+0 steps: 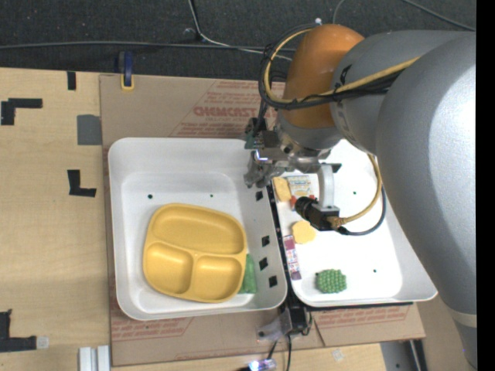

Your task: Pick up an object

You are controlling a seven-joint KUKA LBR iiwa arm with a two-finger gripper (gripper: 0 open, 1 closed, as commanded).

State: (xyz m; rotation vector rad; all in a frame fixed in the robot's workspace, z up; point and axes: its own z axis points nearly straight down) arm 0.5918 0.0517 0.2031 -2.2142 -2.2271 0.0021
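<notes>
Arm: grey, with an orange band, reaching in from the right and covering the far part of the right bin.
Hand: low over the far end of the walls where the two bins meet, by the left bin's far right corner.
Hand state: cannot tell whether it is apart or together, nor whether it has hold of anything.
Left bin: white and shallow, on the left of the pair.
Yellow plate: three compartments, lying flat in the near half of the left bin, well apart from the hand.
Green piece: between the plate's right edge and the left bin's right wall, touching the plate.
Right bin: white, its far half under the arm.
Green ball: bumpy, near the front of the right bin, apart from the other things.
Yellow lump: mid right bin, between packet and ball.
Printed packet: white with orange marks, flat, just right of the hand.
Pink strip: along the right bin's left wall, near the lump.
Worktop: pale wood with black marks; a brown cardboard sheet lies under both bins.
</notes>
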